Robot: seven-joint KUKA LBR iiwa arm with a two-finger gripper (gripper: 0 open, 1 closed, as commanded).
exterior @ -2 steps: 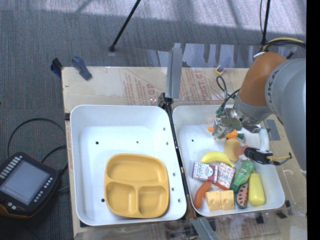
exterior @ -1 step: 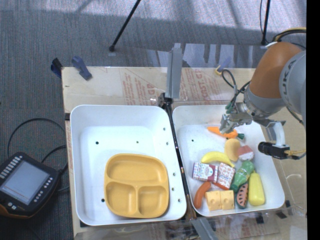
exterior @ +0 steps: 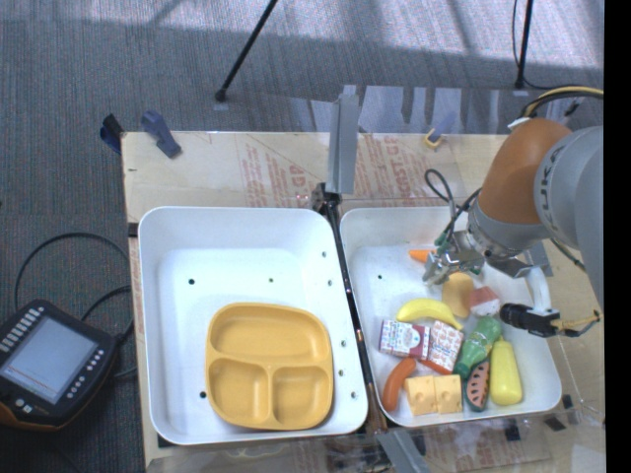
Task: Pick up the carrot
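Note:
The carrot (exterior: 421, 255) is a small orange piece lying on the floor of the right bin (exterior: 380, 230), near its far side. Just its left tip shows beside the gripper. The gripper (exterior: 442, 266) hangs low over the bin, immediately right of the carrot and at about its level. The grey and orange arm (exterior: 532, 190) reaches in from the right behind it. I cannot make out whether the carrot is touching the gripper.
Toy food crowds the near half of the right bin: a banana (exterior: 427, 310), a peach-coloured round piece (exterior: 457, 294), two cartons (exterior: 402, 338), a green bottle (exterior: 478, 341), a sausage (exterior: 397, 382) and cheese (exterior: 434, 394). A yellow divided plate (exterior: 269, 366) lies in the left bin (exterior: 187, 254).

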